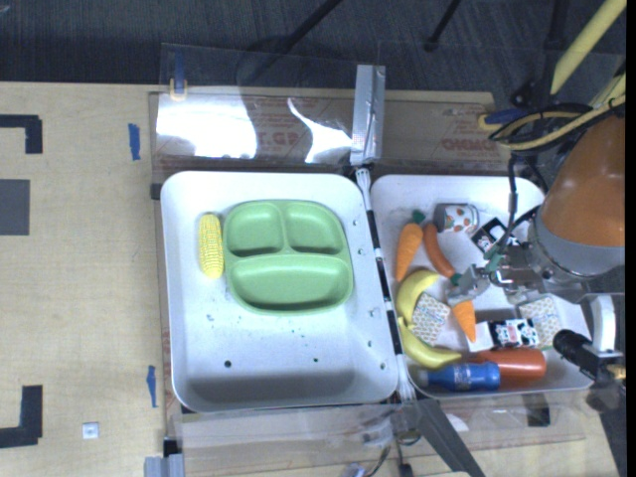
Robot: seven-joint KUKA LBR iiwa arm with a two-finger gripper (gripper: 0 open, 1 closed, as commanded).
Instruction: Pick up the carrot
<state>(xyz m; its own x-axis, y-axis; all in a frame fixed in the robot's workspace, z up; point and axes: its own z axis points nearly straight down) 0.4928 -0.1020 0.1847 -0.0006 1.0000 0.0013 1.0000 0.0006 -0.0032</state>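
From my feed, the grey arm with its orange band [596,192] comes in over the right-hand shallow white bin [397,189], and I take that bin as my landmark. The hand [475,278] sits low near the bin's middle, its metal parts crowded among the toys; I cannot tell from here whether it is released or clenched, and I see nothing clearly caught in it.

There are several carrot-like pieces (which makes this awkward). A long orange plastic carrot with a green top [407,250] lies in the bin's upper left part, tilted, with a darker orange carrot [438,251] just beside it on the right. A short orange carrot stub [464,320] lies lower, near the bin's centre, just below the hand.

A curved yellow plastic banana [418,343] hugs the bin's left wall, and a blue-capped red bottle [494,371] lies along its front wall.

Left of the landmark, the other white bin [288,371] holds a green divided plastic plate [288,253] and a yellow toy corn cob [210,244]. Both bins rest on the pale wooden worktop [75,266].
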